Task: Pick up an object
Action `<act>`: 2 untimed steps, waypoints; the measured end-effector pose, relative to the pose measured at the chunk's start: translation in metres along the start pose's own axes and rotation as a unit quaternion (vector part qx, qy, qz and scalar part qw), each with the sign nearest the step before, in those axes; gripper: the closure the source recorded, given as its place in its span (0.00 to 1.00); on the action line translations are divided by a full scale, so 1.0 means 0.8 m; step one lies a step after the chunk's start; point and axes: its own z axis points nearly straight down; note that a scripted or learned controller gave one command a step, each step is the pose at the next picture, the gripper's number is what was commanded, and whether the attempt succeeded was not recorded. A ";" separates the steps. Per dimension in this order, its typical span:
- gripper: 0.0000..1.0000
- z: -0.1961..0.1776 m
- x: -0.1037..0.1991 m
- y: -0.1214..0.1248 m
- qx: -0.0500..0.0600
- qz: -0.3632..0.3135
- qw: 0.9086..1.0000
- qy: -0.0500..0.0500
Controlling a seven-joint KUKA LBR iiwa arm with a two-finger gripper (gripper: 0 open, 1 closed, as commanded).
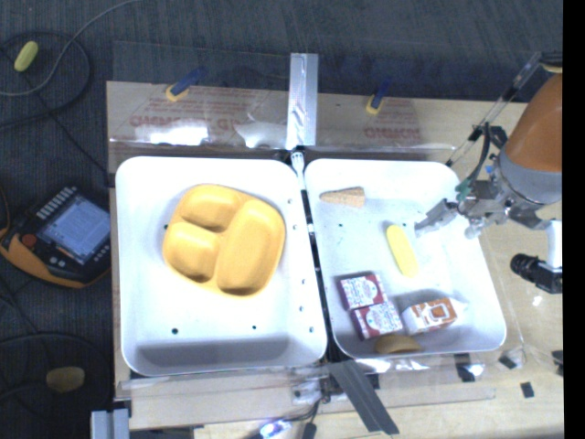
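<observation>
Tool (445, 216) is hovering over the right white bin (475, 273), grip state unclear; nearest small yellow plastic banana-like piece (401, 249) is looking light, stiff, slippery—pinch across its middle.

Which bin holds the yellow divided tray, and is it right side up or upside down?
Left bin, upside down: the yellow tray shows three bulging humps, no hollows.

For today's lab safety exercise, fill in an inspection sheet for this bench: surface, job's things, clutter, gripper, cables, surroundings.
Surface: two white bins, left bin and right bin.
Job's things: yellow tray in left bin; yellow bar, cone, two red cartons, orange carton in right bin.
Clutter: nothing seen.
Gripper: gripper over the right bin's right edge, holding nothing.
Cables: cable on the floor.
Surroundings: handheld pendant at left.
</observation>
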 end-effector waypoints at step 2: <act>0.00 -0.011 0.002 0.001 0.000 -0.001 1.000 0.001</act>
